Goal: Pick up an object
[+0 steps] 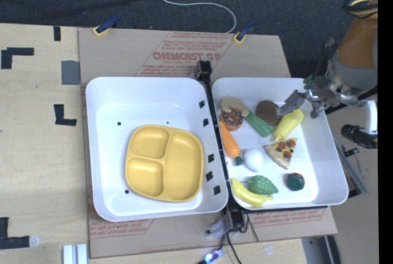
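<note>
The worktop (37, 134) carries two shallow white bins side by side. The left bin (104, 97) holds a yellow divided tray (164, 163). The right bin (325, 158) holds the candidate objects: a yellow corn cob (288, 124), an orange carrot (229, 142), a green pod (258, 124), a banana (247, 194), a pizza slice (281, 153), a brown disc (267, 112), a doughnut (231, 119), a green leafy piece (261, 185), a white egg (253, 159) and a dark green ball (295, 182).

The arm (357, 54) reaches in from the right. The tool (301, 102) stands over the upper right part of the right bin, just above the upper end of the corn cob.

Step in hand: approach, judged from position. No object is seen between the fingers, so the pick is not yet made. The nearest target is the corn cob. The next move calls for a descent centred on the cob, with the fingers set across its narrow width, then closure and a straight lift.

Limits of the view: whether the tool is open or closed cannot be told; its tips are small and blurred against the bin wall. Contact with the cob cannot be confirmed. The arm is cut off at the right edge.
</note>
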`<state>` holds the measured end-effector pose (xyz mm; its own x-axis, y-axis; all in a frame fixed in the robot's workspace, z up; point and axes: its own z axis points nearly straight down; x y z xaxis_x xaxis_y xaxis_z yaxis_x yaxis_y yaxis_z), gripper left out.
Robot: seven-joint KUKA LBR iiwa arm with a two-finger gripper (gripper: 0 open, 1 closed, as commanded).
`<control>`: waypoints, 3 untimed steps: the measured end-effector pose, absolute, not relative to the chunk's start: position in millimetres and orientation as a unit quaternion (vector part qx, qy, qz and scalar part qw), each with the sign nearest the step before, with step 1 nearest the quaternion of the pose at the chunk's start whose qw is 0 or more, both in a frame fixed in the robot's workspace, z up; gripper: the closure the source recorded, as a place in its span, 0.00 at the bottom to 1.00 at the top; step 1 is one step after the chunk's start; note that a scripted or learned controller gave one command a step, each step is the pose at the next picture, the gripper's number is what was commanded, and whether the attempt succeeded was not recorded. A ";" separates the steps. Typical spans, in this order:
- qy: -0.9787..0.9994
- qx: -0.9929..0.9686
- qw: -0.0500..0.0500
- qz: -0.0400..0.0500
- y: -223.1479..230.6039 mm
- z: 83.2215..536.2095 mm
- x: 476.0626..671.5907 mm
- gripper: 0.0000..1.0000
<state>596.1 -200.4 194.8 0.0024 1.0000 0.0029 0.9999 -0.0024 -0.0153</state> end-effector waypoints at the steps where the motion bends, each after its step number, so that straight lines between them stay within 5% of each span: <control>1: -0.707 -0.707 0.001 0.001 -200.3 203.1 599.4 0.00; 3: -0.708 -0.706 0.002 0.002 -204.9 87.9 592.7 0.00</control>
